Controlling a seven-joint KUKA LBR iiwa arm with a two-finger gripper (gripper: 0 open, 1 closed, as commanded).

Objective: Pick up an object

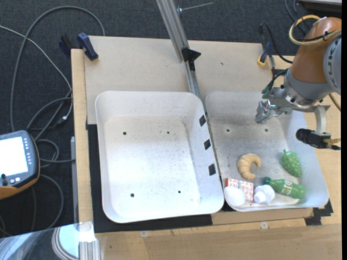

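Note:
The right bin (238, 112) holds a tan croissant (249, 165), a green bunch of grapes (291, 163), a green bottle with a white cap (282, 188) and a red-and-white carton (239, 187) beside a white round piece (234, 197). All lie near the bin's front edge. My gripper (264, 112) hangs over the back right part of this bin, well above and behind the croissant, its fingers pointing down and left. Nothing shows between the fingers. They are small and close together.
The left bin (146, 156) sits beside the right one. A slanted metal pole (176, 28) crosses the bench at the back. Blue clamps (87, 45) grip the bench's back edge. A handheld pendant (16, 158) lies off the bench at left.

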